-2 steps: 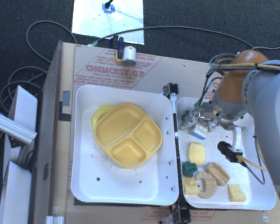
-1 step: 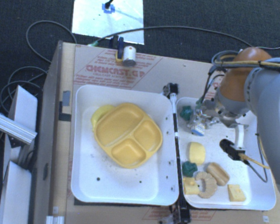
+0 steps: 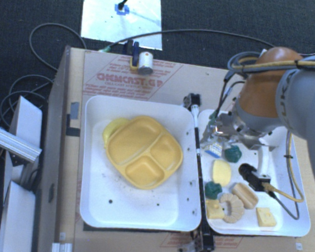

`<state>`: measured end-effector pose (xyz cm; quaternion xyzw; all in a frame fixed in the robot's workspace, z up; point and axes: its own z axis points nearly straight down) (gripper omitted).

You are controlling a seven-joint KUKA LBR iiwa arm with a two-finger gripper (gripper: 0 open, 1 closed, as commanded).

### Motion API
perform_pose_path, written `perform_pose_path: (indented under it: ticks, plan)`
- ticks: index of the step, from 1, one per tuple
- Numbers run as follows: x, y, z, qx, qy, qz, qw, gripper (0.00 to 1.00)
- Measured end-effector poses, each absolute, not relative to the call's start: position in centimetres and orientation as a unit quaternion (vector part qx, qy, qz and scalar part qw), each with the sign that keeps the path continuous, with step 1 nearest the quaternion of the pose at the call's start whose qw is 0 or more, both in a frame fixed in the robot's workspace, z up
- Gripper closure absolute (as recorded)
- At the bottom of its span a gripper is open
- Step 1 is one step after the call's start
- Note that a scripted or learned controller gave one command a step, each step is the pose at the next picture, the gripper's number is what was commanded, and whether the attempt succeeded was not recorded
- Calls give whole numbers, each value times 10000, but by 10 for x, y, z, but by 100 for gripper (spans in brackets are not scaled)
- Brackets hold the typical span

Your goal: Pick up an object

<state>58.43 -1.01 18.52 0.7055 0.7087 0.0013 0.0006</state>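
- Reaching in from the right, a grey arm with an orange band hangs over the upper part of the right bin (image 3: 298, 221), one of two shallow white bins side by side on the surface.
- Its end effector (image 3: 219, 132) sits low near that bin's upper left corner; whether it is spread or pressed together cannot be told, and nothing is seen caught in it.
- Just beside it lie a small blue-and-white item (image 3: 213, 151) and a dark green lump (image 3: 233, 154).
- Further down the bin are a pale yellow oval piece (image 3: 221, 171), a second green lump (image 3: 213, 189), a tan bread-like piece (image 3: 244, 194), a ridged beige ring (image 3: 231, 207) and a yellow wedge (image 3: 266, 217).
- The left bin (image 3: 98, 206) holds a yellow divided tray (image 3: 143, 152).
- These small pieces look like light, stiff toy food with smooth, likely slippery skins.
- The nearest green lump seems the easiest pick, pinched across its middle, where it stands apart from its neighbours.
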Motion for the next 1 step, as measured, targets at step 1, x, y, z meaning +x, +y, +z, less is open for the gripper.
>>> perform_pose_path:
  ticks: [1]
  plan:
    - [590, 8, 208, 7053, 7089, 9, 5, 100]
